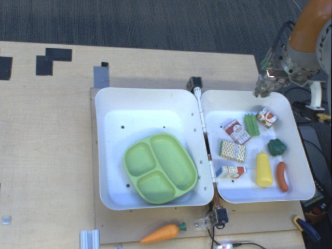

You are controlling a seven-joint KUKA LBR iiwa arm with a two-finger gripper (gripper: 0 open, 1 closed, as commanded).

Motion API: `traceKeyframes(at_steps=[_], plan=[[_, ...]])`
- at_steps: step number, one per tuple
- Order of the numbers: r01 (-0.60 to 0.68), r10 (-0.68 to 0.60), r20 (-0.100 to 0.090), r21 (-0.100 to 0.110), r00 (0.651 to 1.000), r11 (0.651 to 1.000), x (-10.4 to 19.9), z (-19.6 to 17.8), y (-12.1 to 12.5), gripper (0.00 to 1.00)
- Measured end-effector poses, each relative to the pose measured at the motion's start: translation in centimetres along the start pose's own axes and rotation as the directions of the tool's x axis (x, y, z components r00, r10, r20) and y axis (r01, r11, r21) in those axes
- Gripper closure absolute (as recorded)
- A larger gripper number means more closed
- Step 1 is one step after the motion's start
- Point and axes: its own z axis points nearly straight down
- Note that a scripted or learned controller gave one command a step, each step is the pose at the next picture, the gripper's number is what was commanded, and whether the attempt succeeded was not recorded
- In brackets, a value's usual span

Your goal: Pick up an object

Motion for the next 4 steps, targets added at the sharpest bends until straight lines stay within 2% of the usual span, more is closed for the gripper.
traceKeyframes(at_steps=[1, 2, 3, 4], plan=[[0.002, -0.002, -0.001, 0.002, 1.000, 1.000, 0.1, 0.1, 0.0, 0.00], [0.003, -0.003, -0.002, 0.001, 1.000, 1.000, 4.8, 13.1, 0.0, 0.00], [0.009, -0.009, -0.001, -0.003, 1.000, 1.000, 4.8, 11.9, 0.1, 1.00], [0.010, -0.010, -0.001, -0.002, 1.000, 1.000, 4.8, 12.0, 0.1, 0.00]])
